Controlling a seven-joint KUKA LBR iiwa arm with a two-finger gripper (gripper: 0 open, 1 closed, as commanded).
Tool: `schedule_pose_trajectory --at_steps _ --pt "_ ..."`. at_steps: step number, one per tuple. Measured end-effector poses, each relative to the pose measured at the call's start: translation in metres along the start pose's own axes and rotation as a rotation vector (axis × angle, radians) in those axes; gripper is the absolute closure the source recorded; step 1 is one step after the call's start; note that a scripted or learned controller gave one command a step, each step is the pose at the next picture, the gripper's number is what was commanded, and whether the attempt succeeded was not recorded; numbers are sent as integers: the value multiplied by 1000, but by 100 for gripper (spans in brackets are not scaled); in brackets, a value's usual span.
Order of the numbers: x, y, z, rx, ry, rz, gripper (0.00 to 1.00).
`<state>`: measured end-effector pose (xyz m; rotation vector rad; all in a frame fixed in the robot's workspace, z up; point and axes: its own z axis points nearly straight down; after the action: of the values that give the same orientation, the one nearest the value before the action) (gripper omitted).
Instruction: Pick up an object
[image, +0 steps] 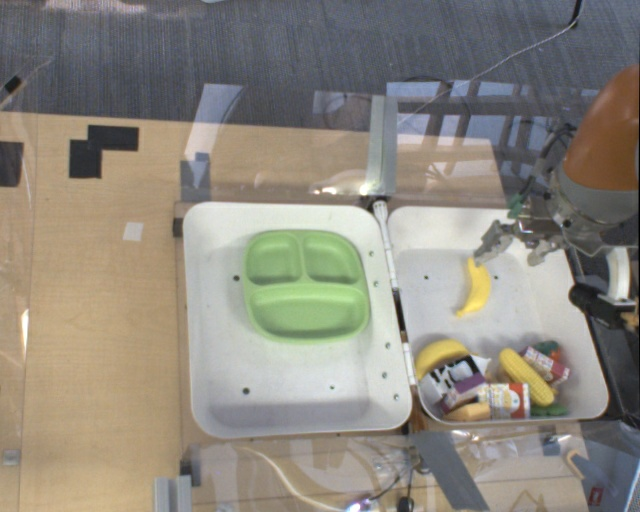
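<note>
Yellow is the colour I am looking for, because the banana (475, 288) is the easiest thing to grab. It is lying by itself on the bare floor of the right bin (430, 235), with nothing touching it. My gripper (518, 240) is hanging above the back of that bin, and its two fingers (492, 244) are spread wide open with nothing between them. The banana is just in front of my gripper and a little to the left in the picture, near but not under it. To do this well, I am thinking I should slide over until the banana is right between my fingers, turn so I squeeze across its thin side, go down slowly, and then close. The pile of toy food (495, 380) is sitting in the front corner, well apart.
</note>
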<state>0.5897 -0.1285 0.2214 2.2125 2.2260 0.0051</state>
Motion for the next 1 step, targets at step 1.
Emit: schedule_pose_trajectory --at_steps 1 --pt "3 16 115 2 0 44 0"
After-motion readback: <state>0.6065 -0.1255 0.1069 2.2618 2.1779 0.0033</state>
